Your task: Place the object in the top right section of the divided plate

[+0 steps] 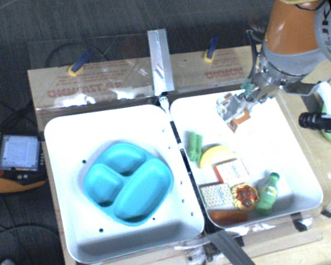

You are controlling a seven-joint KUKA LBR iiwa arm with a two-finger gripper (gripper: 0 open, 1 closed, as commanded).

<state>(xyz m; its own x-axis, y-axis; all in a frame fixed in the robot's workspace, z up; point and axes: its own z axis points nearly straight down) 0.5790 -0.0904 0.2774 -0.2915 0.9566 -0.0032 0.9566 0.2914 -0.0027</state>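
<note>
Seen from above, the tabletop (45, 92) carries two white bins side by side. The left bin (66, 177) holds a blue divided plate (128, 182) with three sections, lying near its middle. The right bin (292, 139) holds a small heap of things in its lower part: a green pepper (193, 146) close to the wall between the bins, a yellow piece (214, 154) just beside it, a small box (230, 170), a red item (244, 195) and a green bottle (267, 193). The grey and orange arm (293, 13) reaches in from the right. Its claw (235, 111) hangs over the upper part of the right bin, apart from the heap. Whether it is open or closed, I cannot tell.
</note>
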